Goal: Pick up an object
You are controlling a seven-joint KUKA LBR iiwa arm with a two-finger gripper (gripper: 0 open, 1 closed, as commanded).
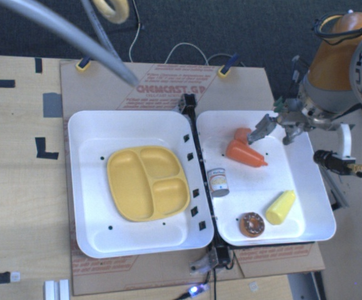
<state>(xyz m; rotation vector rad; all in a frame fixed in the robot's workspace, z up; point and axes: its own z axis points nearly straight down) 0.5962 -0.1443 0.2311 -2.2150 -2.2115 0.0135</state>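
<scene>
Bins sit side by side on the tabletop: the left bin (84,230) holds a yellow tray (148,182), the right bin (321,220) an orange carrot (246,153), lying long axis left to right. The jaws (260,130) stand apart just right of and above the carrot's thick end, not gripping it.

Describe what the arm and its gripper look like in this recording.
The arm is grey with a rounded orange band above the wrist and dark cables looped over it. Its gripper is small, dark grey metal with slim fingers, below a bulky wrist housing.
</scene>
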